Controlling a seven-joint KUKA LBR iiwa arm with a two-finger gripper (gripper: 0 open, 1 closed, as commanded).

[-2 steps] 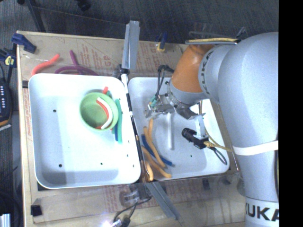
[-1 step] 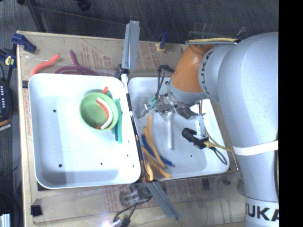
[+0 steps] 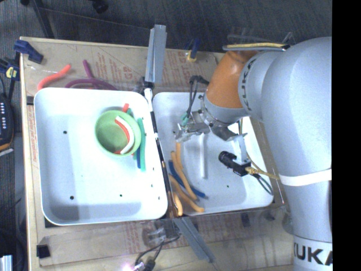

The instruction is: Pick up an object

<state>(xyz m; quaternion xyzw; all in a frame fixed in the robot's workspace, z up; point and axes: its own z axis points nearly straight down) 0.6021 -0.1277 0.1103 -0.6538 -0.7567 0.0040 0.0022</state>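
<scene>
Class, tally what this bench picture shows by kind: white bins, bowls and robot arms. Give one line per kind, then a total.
White bins: 2, the left bin and the right bin
Bowls: 1, the green bowl
Robot arms: 1, the grey arm
Total: 4

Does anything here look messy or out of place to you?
Yes. An orange-red strip and a purple loop lie on the bench beyond the left bin, outside both bins. In the right bin, orange and blue strips are heaped against its left wall rather than spread out.
</scene>
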